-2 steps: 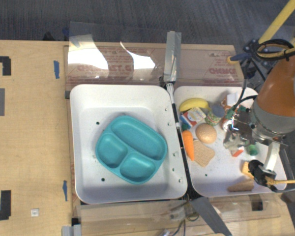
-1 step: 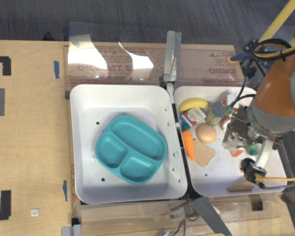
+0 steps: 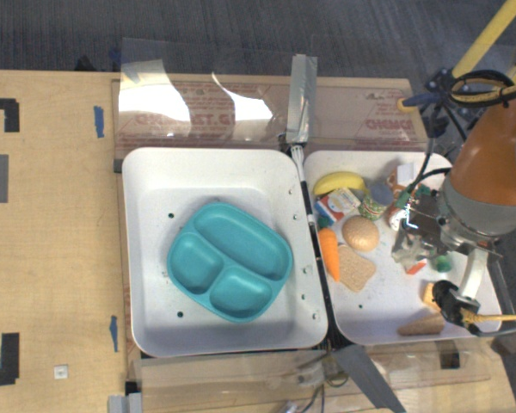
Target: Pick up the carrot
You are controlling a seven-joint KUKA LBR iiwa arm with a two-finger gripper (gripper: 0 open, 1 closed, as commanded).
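Note:
The orange carrot (image 3: 329,255) lies lengthwise along the left wall of the right bin (image 3: 387,317), next to the divider. A tan bread slice (image 3: 356,271) touches its right side, and a beige egg-shaped item (image 3: 360,233) sits just above that. My gripper (image 3: 408,243) hangs over the middle-right of the same bin, roughly a hand's width right of the carrot and apart from it. The grey wrist and its cables hide the gripper's lower end.
A banana (image 3: 340,181), a small printed packet (image 3: 340,203) and a green can (image 3: 374,209) crowd the right bin's far side. A brown stick-shaped item (image 3: 421,325) lies near its front edge. The left bin (image 3: 146,196) holds a teal divided plate (image 3: 230,261).

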